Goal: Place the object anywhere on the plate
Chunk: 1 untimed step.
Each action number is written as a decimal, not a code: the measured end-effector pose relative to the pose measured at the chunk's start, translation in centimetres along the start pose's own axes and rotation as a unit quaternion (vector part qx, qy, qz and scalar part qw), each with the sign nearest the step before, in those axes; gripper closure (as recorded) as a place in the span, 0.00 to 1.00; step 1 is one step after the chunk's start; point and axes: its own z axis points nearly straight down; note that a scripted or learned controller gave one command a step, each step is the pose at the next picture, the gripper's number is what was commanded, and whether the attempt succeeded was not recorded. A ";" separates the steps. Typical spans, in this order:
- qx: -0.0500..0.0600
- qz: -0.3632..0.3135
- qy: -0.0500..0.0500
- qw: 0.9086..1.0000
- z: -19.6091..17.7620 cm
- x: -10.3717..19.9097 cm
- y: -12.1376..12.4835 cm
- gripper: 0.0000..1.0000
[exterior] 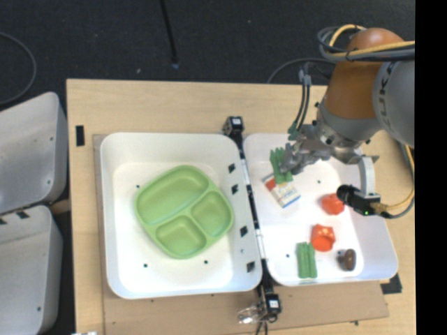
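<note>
A green plate (183,210) with three compartments lies in the left white bin (115,257). My gripper (281,167) hangs low over the upper left part of the right bin (374,257), its tip greenish. Directly under and in front of the tip lies a small white box with red and blue marks (284,193). Whether the gripper touches the box is unclear from here. The arm's grey and orange wrist (353,93) rises behind it at the right.
The right bin also holds an orange piece (332,204), a red-orange piece (322,237), a green block (305,260) and a dark brown lump (346,259). A ridge (248,208) divides the two bins. A black cable end (357,197) hangs near the orange piece.
</note>
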 end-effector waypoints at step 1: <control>0.000 0.000 0.000 1.000 0.8 4.7 -1.5 1.00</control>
